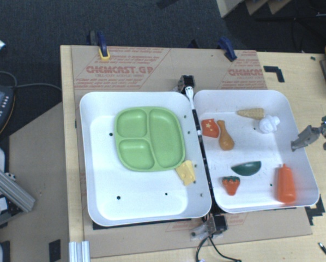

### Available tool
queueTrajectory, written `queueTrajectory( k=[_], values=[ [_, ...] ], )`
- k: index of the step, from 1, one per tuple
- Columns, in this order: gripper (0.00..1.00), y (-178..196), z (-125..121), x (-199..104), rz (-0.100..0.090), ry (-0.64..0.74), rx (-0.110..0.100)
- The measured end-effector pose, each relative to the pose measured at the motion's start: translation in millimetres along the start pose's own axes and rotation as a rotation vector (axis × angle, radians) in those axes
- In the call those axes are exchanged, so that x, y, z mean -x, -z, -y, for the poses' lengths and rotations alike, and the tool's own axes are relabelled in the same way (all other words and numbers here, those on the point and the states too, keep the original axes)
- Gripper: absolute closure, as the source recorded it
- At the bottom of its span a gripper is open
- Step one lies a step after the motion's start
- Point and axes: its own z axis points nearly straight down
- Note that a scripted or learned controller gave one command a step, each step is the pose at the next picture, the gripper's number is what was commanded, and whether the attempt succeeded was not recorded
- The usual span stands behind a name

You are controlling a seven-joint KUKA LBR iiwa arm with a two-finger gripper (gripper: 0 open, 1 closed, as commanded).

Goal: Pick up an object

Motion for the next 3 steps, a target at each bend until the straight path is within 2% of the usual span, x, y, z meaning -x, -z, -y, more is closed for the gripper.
queueTrajectory(
  k=[1, 2, 3],
  values=[
    [0.00, 6, -2, -1, 0.004, 0.004, 0.012],
    [0.00, -57, -3, -3, -0.001, 0.005, 0.004],
    [0.00, -101, -7, -2, 0.000, 0.005, 0.006]
  ],
)
